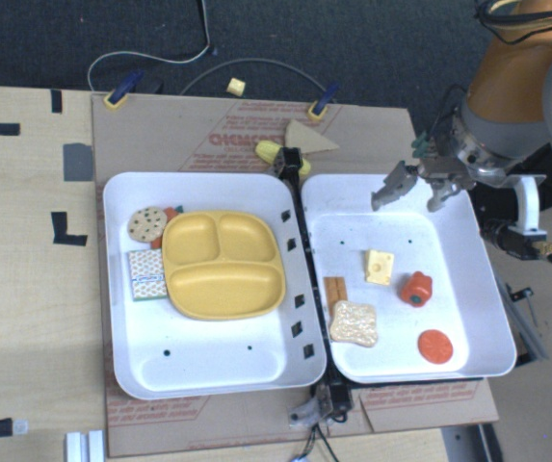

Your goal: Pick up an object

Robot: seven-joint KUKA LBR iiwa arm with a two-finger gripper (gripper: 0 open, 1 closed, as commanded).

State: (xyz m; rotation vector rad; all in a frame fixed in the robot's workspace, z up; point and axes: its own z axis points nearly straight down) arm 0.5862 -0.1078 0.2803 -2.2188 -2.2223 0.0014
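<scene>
A: Starting at the near edge, what lies in the right bin [492, 287]?

B: Nearest are a flat red disc [435, 346] and a slice of bread [354, 323], well apart from each other. Just behind the bread, touching it, stands a thin brown stick [334, 290]. Farther back sit a red pepper-like toy [415, 288] and a yellow cheese wedge [380, 267], near one another but not touching. That makes five pieces, one of each.

A: And the left bin [121, 354]?

B: One yellow divided plate [223, 263] with three compartments fills its middle. Against the plate's left side lie a patterned cracker [147, 273] and, behind it, a round cookie [146, 223], with a small red and green bit [170, 214] just beside the cookie.

A: Where is the gripper [418, 191]?

B: Over the far edge of the right bin, its two fingers [392, 186] spread apart with nothing between them. It hangs behind the cheese wedge, clear of every piece. Nothing lies between it and the toys.

A: Beyond the bins?

B: A yellow and black clamp [287, 158] at the divider's far end, a tan wedge [310, 138] behind it, then a small yellow cube [236, 87] on the dark floor.
</scene>
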